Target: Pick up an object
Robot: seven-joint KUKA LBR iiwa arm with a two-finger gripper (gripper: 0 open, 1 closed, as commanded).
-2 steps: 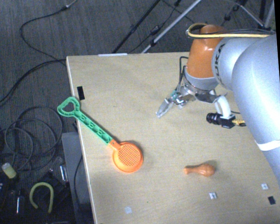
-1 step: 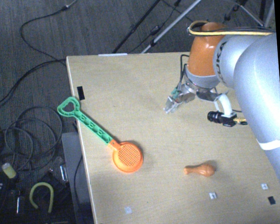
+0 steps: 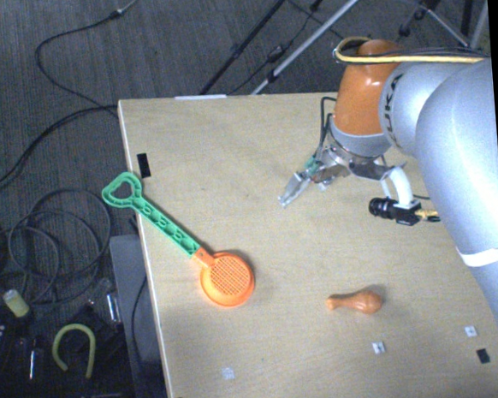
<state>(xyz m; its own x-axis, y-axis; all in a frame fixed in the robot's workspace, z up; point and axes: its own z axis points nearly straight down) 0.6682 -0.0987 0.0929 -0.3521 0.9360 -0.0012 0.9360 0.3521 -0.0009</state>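
Gripper [image 3: 293,190] hangs above bare bench [image 3: 227,135], nothing between its fingers; the spread of them is too blurred to tell. Candidates: strainer [image 3: 184,246], green handle and orange mesh head, lying flat to its left; orange drumstick toy [image 3: 357,301] nearer, below it. Both lie apart in open space, so either looks reachable from above.

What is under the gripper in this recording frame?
Bare tan bench top lies under the gripper; nothing sits between its tips. The orange strainer and the small orange drumstick-shaped toy lie apart from it, nearer the camera.
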